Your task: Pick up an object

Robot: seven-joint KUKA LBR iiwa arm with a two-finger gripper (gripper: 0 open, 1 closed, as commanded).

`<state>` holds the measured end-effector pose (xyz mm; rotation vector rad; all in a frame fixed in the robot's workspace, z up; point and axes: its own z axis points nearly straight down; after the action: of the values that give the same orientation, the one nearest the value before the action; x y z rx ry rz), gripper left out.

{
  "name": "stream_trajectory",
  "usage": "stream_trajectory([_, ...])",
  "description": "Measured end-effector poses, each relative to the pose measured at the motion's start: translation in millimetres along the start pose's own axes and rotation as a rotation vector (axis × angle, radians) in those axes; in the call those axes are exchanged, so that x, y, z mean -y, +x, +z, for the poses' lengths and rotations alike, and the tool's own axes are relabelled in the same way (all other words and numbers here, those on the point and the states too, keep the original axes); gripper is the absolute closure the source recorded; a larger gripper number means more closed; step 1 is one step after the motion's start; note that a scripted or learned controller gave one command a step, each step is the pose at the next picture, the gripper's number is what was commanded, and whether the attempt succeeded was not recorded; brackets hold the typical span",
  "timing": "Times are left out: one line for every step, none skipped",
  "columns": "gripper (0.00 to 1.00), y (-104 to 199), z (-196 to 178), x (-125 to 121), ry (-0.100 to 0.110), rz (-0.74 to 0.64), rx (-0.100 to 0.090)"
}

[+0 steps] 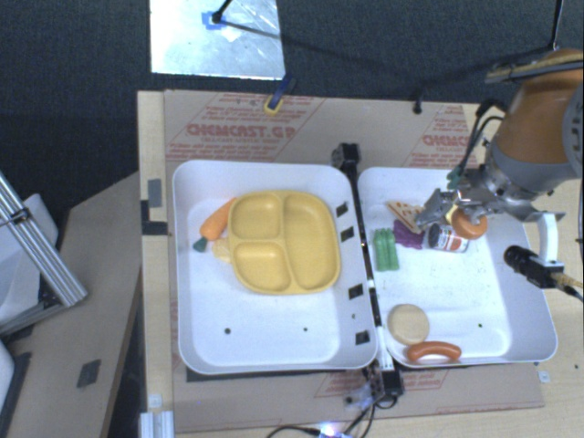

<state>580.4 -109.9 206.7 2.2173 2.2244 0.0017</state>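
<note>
Two white bins, one arm reaching in from the right.

The left bin [192, 336] holds one yellow divided plate [278, 242] and one carrot [215, 219]. The right bin [529, 336] holds a green block [386, 249], a round bun [408, 321], a sausage [433, 352] and a small bottle [449, 239]. The gripper [447, 210] hangs just above the bottle; its opening I cannot tell. The bin's middle floor is free.

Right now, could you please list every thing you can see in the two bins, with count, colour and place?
yellow plastic divided plate: 1, yellow, middle of left bin
orange toy carrot: 1, orange with green end, left bin, at plate's left edge
green ridged block: 1, green, right bin, near divider
tan waffle-like wedge: 1, tan, right bin, upper part
purple piece: 1, purple, below wedge
small dark bottle: 1, dark with white label, under tool
beige round bun: 1, beige, right bin, lower part
orange sausage: 1, orange, lower edge
tool: 1, grey, above bottle
</note>
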Motion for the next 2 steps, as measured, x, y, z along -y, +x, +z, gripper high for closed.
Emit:
stream_trajectory([0.0,5.5,59.8,-5.4,0.005,0.0,-0.001])
stream_trajectory([0.0,2.2,69.8,-6.9,-0.01,-0.001,0.003])
